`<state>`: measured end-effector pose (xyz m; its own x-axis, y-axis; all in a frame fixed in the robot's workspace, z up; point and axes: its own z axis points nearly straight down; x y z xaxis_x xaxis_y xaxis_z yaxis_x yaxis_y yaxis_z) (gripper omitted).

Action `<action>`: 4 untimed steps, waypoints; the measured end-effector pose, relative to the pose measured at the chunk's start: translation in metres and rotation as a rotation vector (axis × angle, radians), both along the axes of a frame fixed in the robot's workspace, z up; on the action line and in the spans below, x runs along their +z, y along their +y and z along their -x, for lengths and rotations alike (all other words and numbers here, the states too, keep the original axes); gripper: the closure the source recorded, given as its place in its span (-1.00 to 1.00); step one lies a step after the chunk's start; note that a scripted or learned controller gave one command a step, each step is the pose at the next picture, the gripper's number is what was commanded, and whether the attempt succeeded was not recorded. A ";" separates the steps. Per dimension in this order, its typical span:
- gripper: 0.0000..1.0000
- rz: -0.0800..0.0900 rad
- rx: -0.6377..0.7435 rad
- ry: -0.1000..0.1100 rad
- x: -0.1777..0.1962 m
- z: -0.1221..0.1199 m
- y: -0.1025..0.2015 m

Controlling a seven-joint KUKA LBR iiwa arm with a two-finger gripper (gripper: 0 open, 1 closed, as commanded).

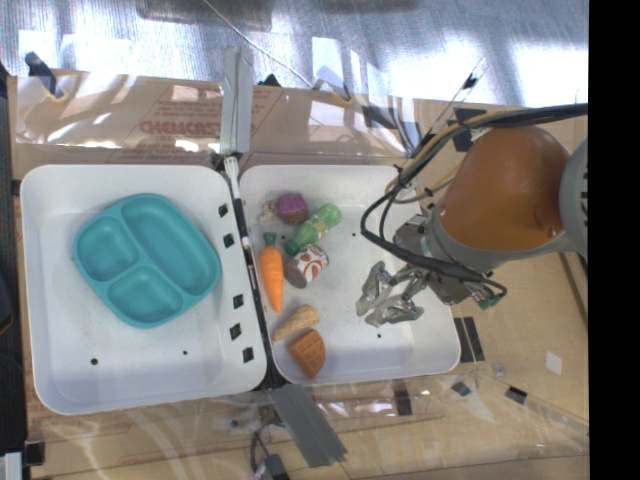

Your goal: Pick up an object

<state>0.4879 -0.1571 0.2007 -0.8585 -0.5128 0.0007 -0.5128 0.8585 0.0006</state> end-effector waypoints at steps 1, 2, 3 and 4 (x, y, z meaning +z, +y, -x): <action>1.00 0.001 0.247 -0.006 0.001 -0.010 0.034; 1.00 0.001 0.555 -0.007 0.003 -0.009 0.051; 1.00 -0.001 0.956 -0.001 0.011 0.010 0.068; 1.00 -0.002 1.460 -0.003 0.006 -0.014 0.100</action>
<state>0.5014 -0.0569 0.2068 0.4147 -0.9100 -0.0016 -0.9100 -0.4147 -0.0019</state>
